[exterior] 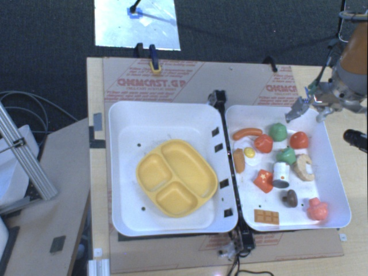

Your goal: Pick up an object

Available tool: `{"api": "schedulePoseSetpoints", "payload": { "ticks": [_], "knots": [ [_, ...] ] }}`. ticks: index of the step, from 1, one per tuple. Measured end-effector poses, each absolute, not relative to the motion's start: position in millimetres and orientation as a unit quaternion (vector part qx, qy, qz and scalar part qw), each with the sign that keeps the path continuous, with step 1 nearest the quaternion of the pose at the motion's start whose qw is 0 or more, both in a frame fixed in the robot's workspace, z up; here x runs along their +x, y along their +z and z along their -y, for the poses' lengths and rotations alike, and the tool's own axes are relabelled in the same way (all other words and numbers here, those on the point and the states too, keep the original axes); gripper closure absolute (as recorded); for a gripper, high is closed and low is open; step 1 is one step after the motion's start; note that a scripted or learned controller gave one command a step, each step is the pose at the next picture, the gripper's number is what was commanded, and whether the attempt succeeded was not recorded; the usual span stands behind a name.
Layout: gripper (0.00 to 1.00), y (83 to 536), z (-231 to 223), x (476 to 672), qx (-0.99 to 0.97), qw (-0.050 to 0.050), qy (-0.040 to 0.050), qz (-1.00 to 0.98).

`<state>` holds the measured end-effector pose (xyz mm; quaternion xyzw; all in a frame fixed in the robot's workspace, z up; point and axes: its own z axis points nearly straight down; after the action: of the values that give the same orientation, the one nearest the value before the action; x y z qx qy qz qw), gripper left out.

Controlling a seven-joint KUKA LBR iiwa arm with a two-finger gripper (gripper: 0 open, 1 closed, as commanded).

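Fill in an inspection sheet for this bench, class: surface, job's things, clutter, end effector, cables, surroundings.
Surface: bench with a printed board under two white bins.
Job's things: right bin holds small toy foods, among them a sausage, a green piece, a chocolate bar and a pink piece.
Clutter: yellow divided tray in the left bin.
End effector: end effector above the right bin's far edge, fingers spread, nothing between them.
Cables: loops on the floor at left.
Surroundings: dark carpet, shiny sheet beyond the bench.
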<state>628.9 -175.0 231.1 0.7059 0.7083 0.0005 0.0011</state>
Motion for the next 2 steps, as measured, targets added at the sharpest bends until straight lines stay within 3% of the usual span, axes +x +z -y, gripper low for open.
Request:
{"api": "schedulePoseSetpoints", "payload": {
  "ticks": [1,2],
  "knots": [
    [0.0,78.9,162.9,561.6,0.707,-0.002,-0.0007,-0.707],
    [0.0,83.8,91.5,482.9,0.705,-0.004,-0.0006,-0.709]
  ]
}}
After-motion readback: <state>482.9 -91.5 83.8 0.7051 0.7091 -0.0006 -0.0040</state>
